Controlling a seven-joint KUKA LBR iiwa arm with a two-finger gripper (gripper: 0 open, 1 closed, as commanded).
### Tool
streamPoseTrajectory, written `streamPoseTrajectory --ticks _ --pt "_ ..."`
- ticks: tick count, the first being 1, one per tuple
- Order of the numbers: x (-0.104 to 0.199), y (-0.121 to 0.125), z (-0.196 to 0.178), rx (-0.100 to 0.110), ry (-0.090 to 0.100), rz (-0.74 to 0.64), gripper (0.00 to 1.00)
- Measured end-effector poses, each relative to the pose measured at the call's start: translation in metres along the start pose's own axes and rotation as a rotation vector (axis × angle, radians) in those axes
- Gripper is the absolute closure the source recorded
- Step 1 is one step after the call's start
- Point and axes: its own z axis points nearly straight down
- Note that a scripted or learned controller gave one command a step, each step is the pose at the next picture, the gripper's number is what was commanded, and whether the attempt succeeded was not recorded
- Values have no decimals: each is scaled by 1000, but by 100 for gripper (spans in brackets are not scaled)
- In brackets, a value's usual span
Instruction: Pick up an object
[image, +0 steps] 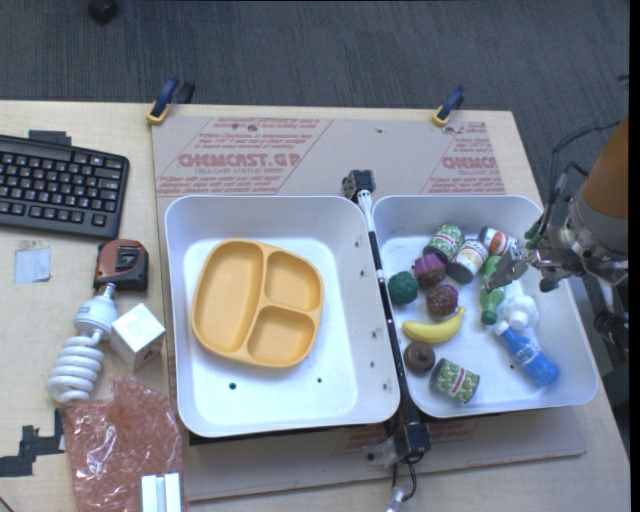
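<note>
The right bin (575, 345) holds several small toys. Among them are a banana (433, 327), a green ball (403, 288), a purple grape bunch (430, 268), a dark red berry (442, 298), a chocolate donut (419, 356), a green can (455, 380) and a blue bottle (527, 355) with a white cap. Small cans (468, 258) lie at the bin's back. My gripper (517, 267) reaches in from the right edge, low over the bin's right side. It sits just above a green piece (492, 302), beside a red-and-white can (495, 240). Nothing is visibly held.
The left bin (190, 375) holds a yellow divided plate (258, 302). On the bench to the left lie a keyboard (60, 185), a tape measure (122, 265), a spiral bulb (82, 350), a white cube (138, 332) and pink bubble wrap (120, 440).
</note>
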Motion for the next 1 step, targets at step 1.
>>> streamPoseTrajectory --ticks 1 --pt "24 32 99 -23 0 1 0"
